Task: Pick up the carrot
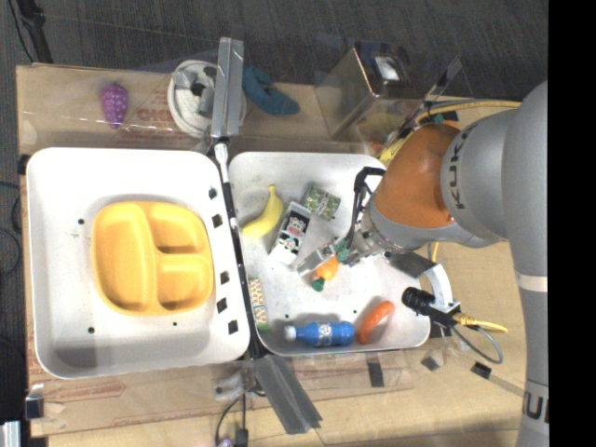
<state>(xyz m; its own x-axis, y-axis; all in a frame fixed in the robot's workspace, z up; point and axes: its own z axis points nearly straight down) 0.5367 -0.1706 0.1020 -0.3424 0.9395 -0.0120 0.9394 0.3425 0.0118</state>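
Observation:
The carrot (325, 271) is a small orange piece with a green tip, lying in the middle of the right white bin (279, 161). My gripper (330, 256) reaches in from the right and is right over the carrot, touching or nearly touching its upper end. The grey arm with its orange band (419, 189) covers the bin's right side.
Around the carrot lie a banana (264, 215), a black-and-white card box (291, 230), a green packet (323, 200), a blue bottle (321, 332) and an orange-red oval object (375, 319). The left bin (56, 184) holds a yellow divided tray (154, 254). Cables trail at the lower right.

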